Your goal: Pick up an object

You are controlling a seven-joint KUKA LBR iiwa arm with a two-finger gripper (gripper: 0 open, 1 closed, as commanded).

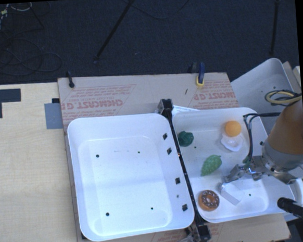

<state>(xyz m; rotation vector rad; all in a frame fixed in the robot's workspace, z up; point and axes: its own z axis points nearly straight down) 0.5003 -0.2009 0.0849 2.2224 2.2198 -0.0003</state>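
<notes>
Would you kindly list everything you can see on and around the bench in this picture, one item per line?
Left bin: 1, white, left half of the cardboard sheet.
Right bin: 1, white, beside the left bin.
Orange ball: 1, orange, upper right of the right bin, on a small white piece.
Dark green object: 1, dark green, upper left of the right bin.
Green leaf: 1, light green, middle of the right bin.
Doughnut: 1, brown with sprinkles, lower left corner of the right bin.
Cardboard sheet: 1, brown, under both bins.
Clamp: 1, blue and yellow, top edge of the cardboard.
Arm: 1, grey and orange, from the right.
Gripper: 1, metallic, low over the right bin.
</notes>
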